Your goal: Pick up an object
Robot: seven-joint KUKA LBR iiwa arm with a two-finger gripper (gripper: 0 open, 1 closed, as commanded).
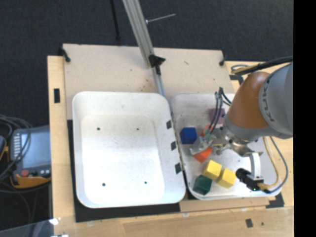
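Note:
The right bin [190, 102] holds a blue cube [188, 135], an orange-red block [202, 155], two yellow cubes [214, 169] [226, 177], a dark green cube [202, 184] and a pale purple piece [216, 114] partly hidden by the arm. My gripper [207, 144] hangs low over the bin, right of the blue cube and just above the orange-red block. The wrist hides how its fingers stand.
The left bin [123, 147] lies beside the right one. A slanted aluminium rail [140, 31] comes down from the top to the gap between the bins. A grey device with cables [27, 157] sits off the bench at the left.

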